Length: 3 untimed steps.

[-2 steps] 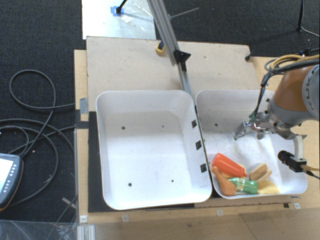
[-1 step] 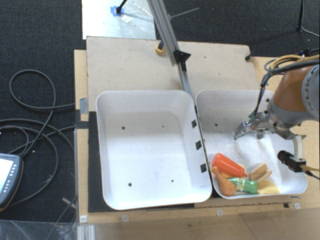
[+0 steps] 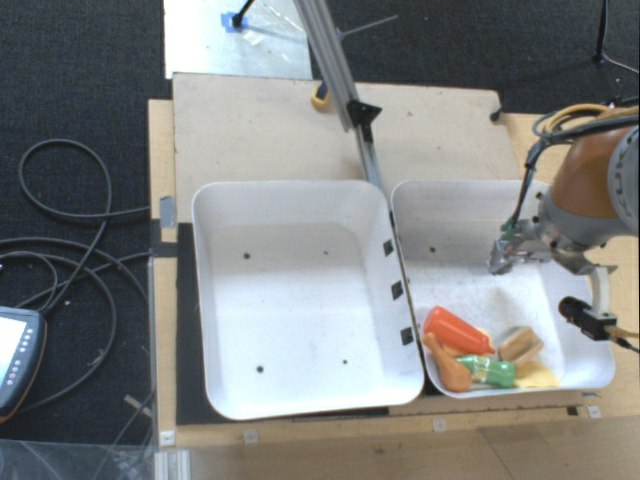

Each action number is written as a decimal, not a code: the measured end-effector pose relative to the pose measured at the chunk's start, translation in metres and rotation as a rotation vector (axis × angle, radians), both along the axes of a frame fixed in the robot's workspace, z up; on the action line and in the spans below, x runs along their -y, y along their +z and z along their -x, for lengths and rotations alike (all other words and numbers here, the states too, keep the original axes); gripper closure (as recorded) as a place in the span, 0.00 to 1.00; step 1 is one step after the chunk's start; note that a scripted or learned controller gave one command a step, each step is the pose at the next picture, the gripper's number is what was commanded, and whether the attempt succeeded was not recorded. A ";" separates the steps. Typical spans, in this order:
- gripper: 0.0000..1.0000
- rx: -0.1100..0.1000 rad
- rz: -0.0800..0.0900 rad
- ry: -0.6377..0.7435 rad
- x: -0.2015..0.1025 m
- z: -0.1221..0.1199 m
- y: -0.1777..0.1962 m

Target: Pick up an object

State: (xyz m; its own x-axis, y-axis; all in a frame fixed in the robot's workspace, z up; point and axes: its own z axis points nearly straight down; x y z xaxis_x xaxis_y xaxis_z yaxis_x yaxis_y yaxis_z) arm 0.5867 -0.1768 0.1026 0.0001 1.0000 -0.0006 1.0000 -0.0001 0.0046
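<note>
Here, the end effector (image 3: 503,258) hangs over the bare upper part of the right bin (image 3: 440,203), holding nothing; how its grasping parts are set cannot be told. The toys lie clustered in that bin's near corner: an orange carrot (image 3: 458,330), a green piece (image 3: 490,371), a tan bread roll (image 3: 520,344). A good pick likely means moving toward the carrot, which lies nearest, and closing across its narrow width.

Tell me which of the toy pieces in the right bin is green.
The small green piece at the bin's near edge, lying between the orange drumstick-shaped piece and the pale yellow piece; the others are red-orange, tan or yellow.
</note>
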 end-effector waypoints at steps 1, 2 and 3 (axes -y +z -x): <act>1.00 0.004 0.002 0.002 0.002 0.002 0.064; 1.00 0.002 0.002 0.003 0.005 0.005 0.110; 1.00 0.002 0.002 0.006 0.003 0.008 0.155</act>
State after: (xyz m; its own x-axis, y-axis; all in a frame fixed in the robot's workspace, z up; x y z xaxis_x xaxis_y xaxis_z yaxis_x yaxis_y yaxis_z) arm 0.5791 -0.1799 0.2576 -0.0056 1.0000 -0.0023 1.0000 0.0056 0.0069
